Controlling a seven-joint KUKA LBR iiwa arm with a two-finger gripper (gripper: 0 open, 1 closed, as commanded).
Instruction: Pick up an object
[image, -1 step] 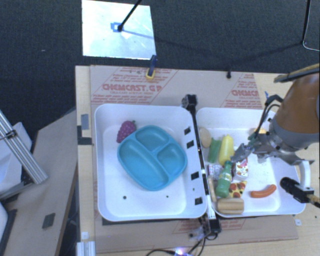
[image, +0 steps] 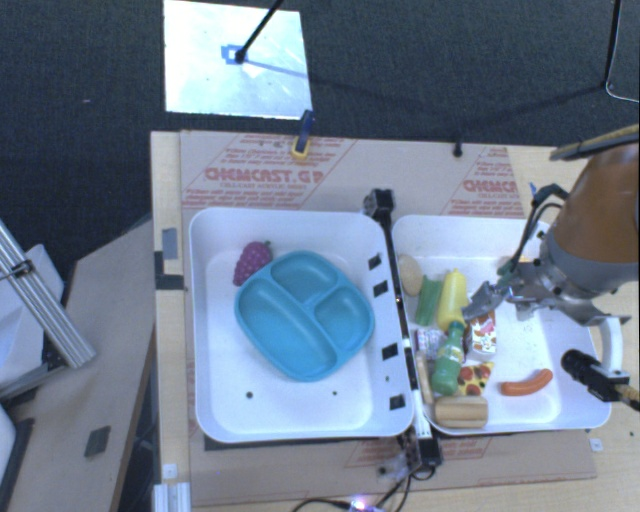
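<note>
**Gripper low over the right bin**

We see the gripper (image: 487, 297) above the crowded right bin (image: 520, 420), just beside a small carton (image: 483, 335) (whether it grips anything we cannot tell). A blue plate (image: 303, 314) fills the left bin (image: 215, 330), purple grapes (image: 252, 260) beside it.

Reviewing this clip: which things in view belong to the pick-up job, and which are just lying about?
Job: two-finger tool; right white bin's pickable toys: yellow plastic bottle, green plastic bottle, orange-red sausage, pizza slice.

Lying about: blue sectioned plastic tray, purple grape bunch, both in left white bin; yellow clamp.
</note>
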